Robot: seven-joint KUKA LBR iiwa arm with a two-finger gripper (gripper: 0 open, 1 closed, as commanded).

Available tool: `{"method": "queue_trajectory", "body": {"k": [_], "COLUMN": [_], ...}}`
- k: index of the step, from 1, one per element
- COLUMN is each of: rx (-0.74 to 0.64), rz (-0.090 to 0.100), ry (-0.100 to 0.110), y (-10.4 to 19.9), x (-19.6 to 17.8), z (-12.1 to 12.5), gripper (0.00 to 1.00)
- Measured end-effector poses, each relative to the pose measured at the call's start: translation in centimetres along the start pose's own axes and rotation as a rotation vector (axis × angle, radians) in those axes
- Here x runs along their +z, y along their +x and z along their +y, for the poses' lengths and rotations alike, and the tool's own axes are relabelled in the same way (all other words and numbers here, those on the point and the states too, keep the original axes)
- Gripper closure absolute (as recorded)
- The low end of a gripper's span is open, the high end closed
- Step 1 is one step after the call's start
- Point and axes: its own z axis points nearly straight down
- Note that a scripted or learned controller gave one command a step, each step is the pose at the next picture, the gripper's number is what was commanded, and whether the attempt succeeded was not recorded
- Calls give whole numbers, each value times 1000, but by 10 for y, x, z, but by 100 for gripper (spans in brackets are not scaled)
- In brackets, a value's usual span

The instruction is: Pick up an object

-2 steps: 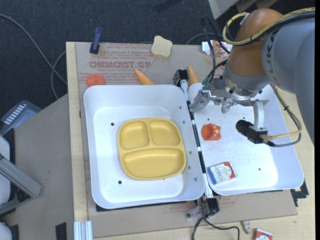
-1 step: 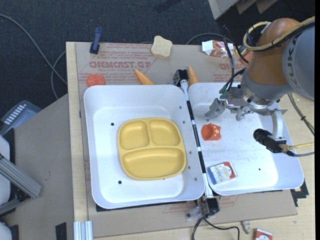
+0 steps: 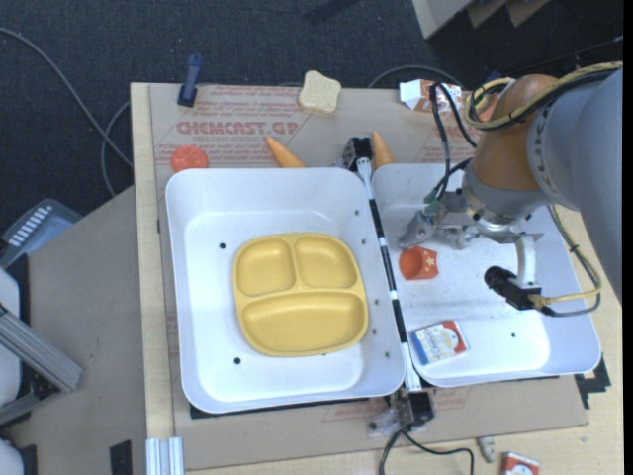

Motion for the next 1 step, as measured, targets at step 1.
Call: {"method": "queue_trajectory", "body": {"k": [1], "rx": [-1], "rz": [1], "ry": [2], "y": [-14], "x": [0], "z": [-21], "gripper": [0]}}
